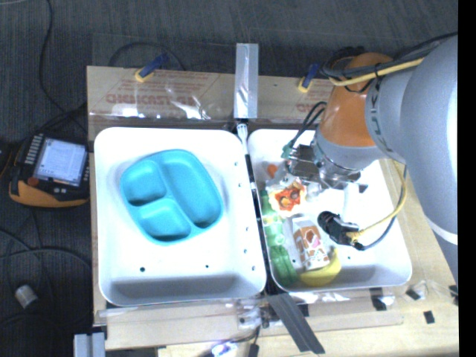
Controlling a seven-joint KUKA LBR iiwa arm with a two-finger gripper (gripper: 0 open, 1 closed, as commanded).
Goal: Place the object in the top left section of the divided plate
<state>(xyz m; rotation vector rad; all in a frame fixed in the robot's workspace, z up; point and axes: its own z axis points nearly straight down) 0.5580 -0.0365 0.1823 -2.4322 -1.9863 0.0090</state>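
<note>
A blue divided plate (172, 193) lies tilted in the left bin (111, 274). It has a large section on the right and two smaller ones on the left. My gripper (300, 171) reaches down into the upper left part of the right bin (394, 259). It hangs just above a small orange and red object (288, 194), and its body hides the fingertips. I cannot see anything held.
In the right bin, a green object (276, 236) lies along the left wall. A white packet with a printed picture (311, 244) rests on a yellow object (321, 274). A black and yellow cable (349, 233) hangs from the arm over the bin. A handheld device (56, 166) sits left of the bench.
</note>
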